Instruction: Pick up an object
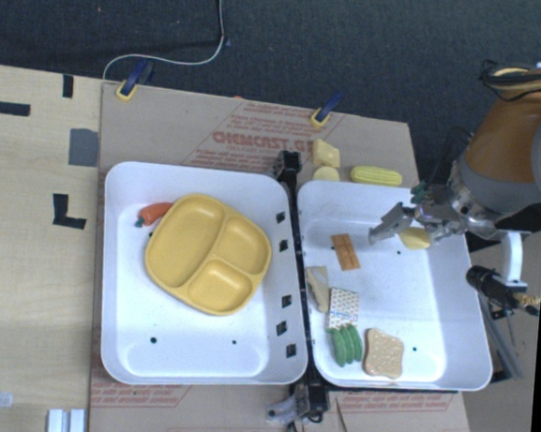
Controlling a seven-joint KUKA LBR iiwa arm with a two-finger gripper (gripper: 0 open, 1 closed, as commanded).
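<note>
My gripper [403,226] hangs over the upper right part of the right bin [451,301]. A small pale yellow piece [418,239] lies right under or against it; I cannot tell whether it is gripped. Lower in that bin lie an orange-brown strip [344,252], a beige wedge [317,287], a patterned white square [342,307], a green bean pod [345,343] and a slice of bread [383,353].
The left bin [120,320] holds a yellow divided plate [209,252] and an orange carrot [154,212] at its upper left. Behind the bins, on the cardboard, sit two pale yellow chunks [326,154] and a corn cob [376,176].
</note>
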